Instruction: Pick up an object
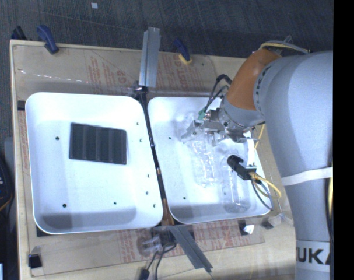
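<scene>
The gripper (pixel 210 123) is hovering in the right bin (pixel 165 156), its grip state indiscernible, while the clear plastic object (pixel 204 162) is lying just below it, long axis running toward the bin's near wall.

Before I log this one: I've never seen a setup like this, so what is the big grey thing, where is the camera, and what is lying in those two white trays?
The big grey shape is a KUKA robot arm with an orange band above its wrist, reaching in from the right. One fixed camera looks down at a slant on a wooden bench bearing two shallow white bins side by side. The left bin holds a flat dark ribbed rectangle. The gripper is low over the right bin, where clear, see-through items lie, hard to make out against the white. Nothing can be seen held between its fingers, and whether they are open or shut is unclear.
</scene>
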`<state>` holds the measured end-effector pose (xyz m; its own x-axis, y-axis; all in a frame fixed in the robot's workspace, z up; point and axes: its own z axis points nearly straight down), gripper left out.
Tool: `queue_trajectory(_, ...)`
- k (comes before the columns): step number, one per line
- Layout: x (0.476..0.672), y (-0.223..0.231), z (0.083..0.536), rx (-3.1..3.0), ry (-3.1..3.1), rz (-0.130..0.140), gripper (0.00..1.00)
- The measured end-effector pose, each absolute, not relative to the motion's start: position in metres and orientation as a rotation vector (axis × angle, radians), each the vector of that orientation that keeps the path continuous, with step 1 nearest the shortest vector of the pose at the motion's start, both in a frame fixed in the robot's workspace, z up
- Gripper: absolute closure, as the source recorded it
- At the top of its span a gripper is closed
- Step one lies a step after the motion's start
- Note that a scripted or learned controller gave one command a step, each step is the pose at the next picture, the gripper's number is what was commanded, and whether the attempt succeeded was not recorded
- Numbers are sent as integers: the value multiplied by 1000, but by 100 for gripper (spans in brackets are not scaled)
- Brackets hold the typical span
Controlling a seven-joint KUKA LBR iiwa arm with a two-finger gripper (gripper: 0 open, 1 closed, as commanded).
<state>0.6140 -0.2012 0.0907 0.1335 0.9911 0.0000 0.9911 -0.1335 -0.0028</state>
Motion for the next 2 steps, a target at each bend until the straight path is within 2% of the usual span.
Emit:
queue_trajectory(1, 615, -200, 101, -2356, -2075, 2, 100)
queue_trajectory(2, 657, -148, 173, -2393, -2032, 1, 100)
